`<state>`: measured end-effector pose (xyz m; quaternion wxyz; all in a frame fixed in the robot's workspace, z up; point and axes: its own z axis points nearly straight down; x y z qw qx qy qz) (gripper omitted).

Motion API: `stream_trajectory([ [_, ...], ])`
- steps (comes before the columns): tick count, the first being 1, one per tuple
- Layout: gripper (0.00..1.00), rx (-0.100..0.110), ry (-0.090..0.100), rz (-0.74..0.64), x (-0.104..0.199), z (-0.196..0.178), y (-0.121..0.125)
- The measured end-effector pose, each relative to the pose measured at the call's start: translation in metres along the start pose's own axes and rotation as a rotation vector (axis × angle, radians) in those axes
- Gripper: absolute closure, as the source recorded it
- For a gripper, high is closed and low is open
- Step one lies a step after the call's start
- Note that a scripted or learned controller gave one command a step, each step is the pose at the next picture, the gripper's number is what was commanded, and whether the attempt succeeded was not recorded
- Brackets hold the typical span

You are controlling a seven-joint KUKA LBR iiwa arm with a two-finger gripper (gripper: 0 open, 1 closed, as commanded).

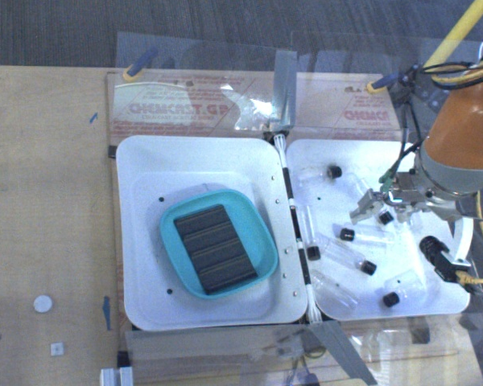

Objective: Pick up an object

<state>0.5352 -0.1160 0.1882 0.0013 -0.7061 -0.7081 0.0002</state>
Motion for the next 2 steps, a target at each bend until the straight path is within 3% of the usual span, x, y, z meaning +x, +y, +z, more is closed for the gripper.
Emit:
stream_trajectory([
  [1, 0.0, -0.005, -0.003, -0.05, -0.05, 0.028, 0.025],
  [2, 0.0, -0.023, 0.0, -0.076, -0.072, 0.082, 0.034],
])
